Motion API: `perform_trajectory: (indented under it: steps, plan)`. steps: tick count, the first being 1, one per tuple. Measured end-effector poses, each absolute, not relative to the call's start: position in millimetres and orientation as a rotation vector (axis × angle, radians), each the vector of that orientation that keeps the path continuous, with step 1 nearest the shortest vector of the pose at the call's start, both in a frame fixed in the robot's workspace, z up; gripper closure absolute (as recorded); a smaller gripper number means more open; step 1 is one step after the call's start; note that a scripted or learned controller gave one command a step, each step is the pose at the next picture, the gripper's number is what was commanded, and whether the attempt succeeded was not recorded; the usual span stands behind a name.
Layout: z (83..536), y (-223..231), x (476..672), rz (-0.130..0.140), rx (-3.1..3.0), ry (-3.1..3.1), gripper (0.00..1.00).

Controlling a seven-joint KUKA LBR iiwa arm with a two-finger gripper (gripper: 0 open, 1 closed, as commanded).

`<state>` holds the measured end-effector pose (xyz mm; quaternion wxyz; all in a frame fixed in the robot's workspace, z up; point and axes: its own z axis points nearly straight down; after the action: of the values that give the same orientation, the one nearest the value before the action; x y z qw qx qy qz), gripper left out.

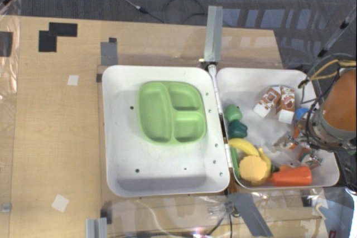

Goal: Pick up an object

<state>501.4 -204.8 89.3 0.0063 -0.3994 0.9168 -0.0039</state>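
Note:
The right bin (248, 79) holds several toy foods. Two small brown-and-white cartons (276, 102) lie at its far side, and a green pepper (234, 121) rests near its left wall. A yellow banana (246, 147) lies above a round yellow piece (254, 169) at the near left, beside an orange carrot (291, 176) along the near wall. My gripper (299, 149) hangs low over the right side of this bin, just above the carrot and below a small blue piece (302, 113). Nothing shows clearly between its tips.
The left bin (120, 136) carries a green divided plate (170, 112) in its middle. A metal post (212, 33) stands behind the seam between the bins. The arm's orange band (341, 102) and cables crowd the right bin's right edge.

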Motion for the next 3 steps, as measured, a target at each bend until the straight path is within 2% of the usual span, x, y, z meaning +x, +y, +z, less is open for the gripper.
perform_trajectory:
  steps: [1,2,3]
  plan:
    - [89.3,-186.5,519.8,-0.011,-1.276,2.86,0.0]
    - [89.5,-114.5,558.7,-0.009,-1.548,2.72,0.0]
    - [89.0,-132.3,671.4,-0.005,-1.555,2.718,0.0]
